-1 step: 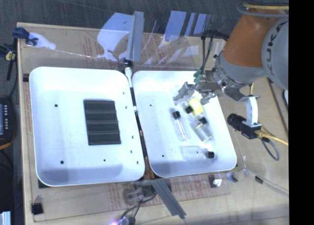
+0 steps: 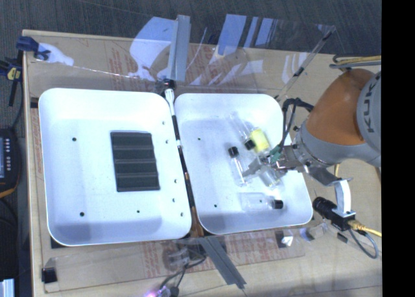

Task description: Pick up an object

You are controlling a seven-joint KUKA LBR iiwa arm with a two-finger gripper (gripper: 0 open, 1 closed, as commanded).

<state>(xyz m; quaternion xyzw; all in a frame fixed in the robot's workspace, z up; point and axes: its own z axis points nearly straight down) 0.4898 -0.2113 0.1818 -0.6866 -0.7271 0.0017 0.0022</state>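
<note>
Two white bins sit side by side on the bench, their inner rims touching along a dark seam. The left bin (image 2: 58, 159) holds one dark ribbed block (image 2: 135, 161) lying flat near its middle, with bare white floor all round it out to every wall. The right bin (image 2: 207, 205) is more crowded: one small yellow object (image 2: 259, 139) lies right of that bin's centre, one small black piece (image 2: 233, 151) sits just left of it, and one clear packet with a black cap (image 2: 261, 203) lies near the front wall. The left half of the right bin is open floor. The gripper (image 2: 267, 167) is low over the right bin, between the yellow object and the clear packet, close to the right wall; whether the claw is open or closed cannot be told.
</note>
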